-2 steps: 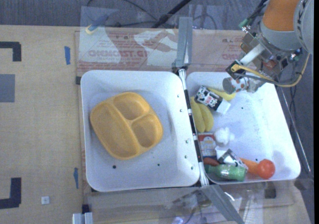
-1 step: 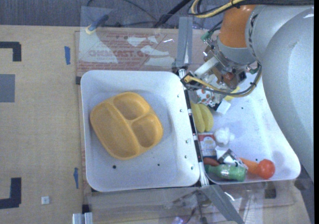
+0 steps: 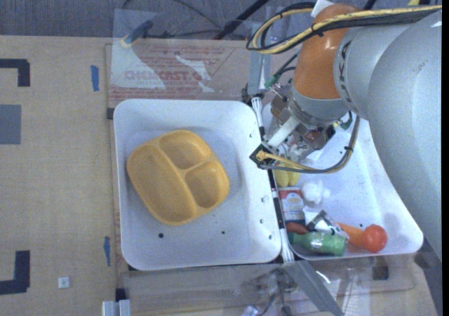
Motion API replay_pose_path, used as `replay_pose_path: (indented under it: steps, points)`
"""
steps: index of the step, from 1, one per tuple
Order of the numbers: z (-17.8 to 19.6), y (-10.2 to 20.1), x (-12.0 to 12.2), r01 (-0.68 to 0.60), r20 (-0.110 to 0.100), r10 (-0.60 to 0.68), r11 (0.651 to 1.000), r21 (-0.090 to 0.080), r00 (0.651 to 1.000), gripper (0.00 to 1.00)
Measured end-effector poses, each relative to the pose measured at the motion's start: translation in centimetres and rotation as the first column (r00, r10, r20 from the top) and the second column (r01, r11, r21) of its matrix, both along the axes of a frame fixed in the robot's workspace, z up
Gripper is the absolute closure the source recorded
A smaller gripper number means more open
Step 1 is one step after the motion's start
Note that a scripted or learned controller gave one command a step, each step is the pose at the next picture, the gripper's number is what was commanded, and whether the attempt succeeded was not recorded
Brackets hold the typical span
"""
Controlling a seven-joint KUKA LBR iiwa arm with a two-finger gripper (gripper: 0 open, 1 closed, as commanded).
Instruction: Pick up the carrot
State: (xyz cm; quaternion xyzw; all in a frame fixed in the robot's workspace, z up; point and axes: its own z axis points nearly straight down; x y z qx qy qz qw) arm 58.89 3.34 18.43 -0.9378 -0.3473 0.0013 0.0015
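Observation:
The carrot (image 3: 365,237) is orange with a rounded thick end and lies in the near right corner of the right bin (image 3: 393,188), its thin end pointing left. My gripper (image 3: 300,147) hangs below the orange wrist band over the far left part of that bin, close to the wall between the two bins. It is well apart from the carrot, which lies nearer the camera and further right. The wrist hides whatever is right under the gripper.
Left of the carrot lie a green vegetable (image 3: 319,244), a white lump (image 3: 313,192), a red and white packet (image 3: 291,203) and a yellow piece (image 3: 286,178). A yellow divided plate (image 3: 177,175) sits in the left bin (image 3: 231,237). The big grey arm covers the right bin's far side.

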Motion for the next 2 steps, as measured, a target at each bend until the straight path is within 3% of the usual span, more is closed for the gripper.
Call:
replay_pose_path:
  steps: [1, 2]
  points:
    - [-0.1, -0.1, -4.7, -0.108, -0.001, 0.108, 0.994, 0.0, 0.994, 1.0]
    - [0.0, -0.9, -6.9, -0.237, 0.0, 0.237, 0.971, 0.001, 0.971, 1.0]
